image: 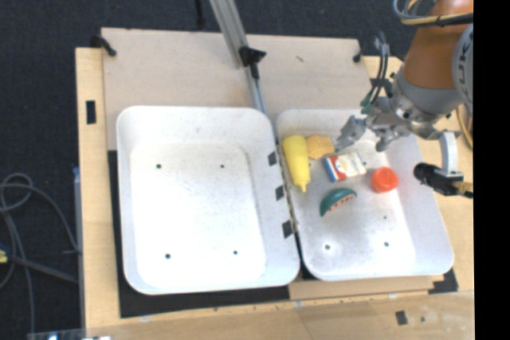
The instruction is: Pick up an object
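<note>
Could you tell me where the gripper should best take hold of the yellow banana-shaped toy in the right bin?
Probably across the middle of the yellow banana-shaped toy, coming straight down. It lies flat and long, running up and down the view, so its narrow width suits the fingers. The right bin's wall and a tan lump crowd its sides, so closing room looks tight.

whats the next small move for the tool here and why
Probably lower the tool straight toward the red and white carton. It hangs spread just above and behind that carton in the right bin, holding nothing, and the carton lies apart from the orange piece and the green wedge.
</note>
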Controlling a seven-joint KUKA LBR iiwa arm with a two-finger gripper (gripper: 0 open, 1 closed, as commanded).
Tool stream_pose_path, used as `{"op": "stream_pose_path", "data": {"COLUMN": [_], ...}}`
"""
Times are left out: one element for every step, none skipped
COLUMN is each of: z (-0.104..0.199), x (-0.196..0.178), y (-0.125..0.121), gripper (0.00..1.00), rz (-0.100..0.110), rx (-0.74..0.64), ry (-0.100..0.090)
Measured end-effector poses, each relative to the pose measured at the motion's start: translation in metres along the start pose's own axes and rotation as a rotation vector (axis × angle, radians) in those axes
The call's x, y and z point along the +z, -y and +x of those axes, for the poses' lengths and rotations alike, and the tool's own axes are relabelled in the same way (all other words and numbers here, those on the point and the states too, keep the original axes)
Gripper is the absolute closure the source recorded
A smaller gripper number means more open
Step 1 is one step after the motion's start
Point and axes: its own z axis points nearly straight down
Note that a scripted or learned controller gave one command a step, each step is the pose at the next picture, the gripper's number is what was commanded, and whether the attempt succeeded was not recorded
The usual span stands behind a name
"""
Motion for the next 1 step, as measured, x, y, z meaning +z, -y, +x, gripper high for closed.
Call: {"op": "stream_pose_path", "data": {"z": [0.0033], "x": [0.0556], "y": [-0.0085], "gripper": [0.00], "rz": [0.001], "rx": [-0.002], "ry": [0.000]}}
